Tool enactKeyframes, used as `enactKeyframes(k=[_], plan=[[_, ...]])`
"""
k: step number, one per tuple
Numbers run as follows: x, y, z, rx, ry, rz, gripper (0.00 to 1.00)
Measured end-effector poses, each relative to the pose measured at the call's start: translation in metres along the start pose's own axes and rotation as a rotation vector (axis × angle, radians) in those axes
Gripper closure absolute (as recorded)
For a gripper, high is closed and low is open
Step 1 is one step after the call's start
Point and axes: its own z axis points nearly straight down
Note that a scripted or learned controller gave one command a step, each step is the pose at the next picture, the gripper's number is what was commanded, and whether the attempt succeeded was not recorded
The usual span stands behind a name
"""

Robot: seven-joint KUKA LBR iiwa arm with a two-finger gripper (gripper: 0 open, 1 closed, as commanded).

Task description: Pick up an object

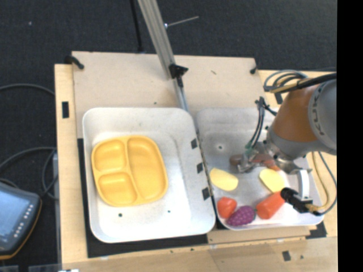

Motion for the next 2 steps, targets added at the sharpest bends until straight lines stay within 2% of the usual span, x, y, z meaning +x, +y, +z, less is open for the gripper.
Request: enactKeyframes(k=[1, 2], plan=[[0.019, 0.066, -0.120, -0.006, -0.004, -0.010, 1.00], [-0.007, 0.115, -0.263, -0.006, -0.005, -0.010, 1.00]])
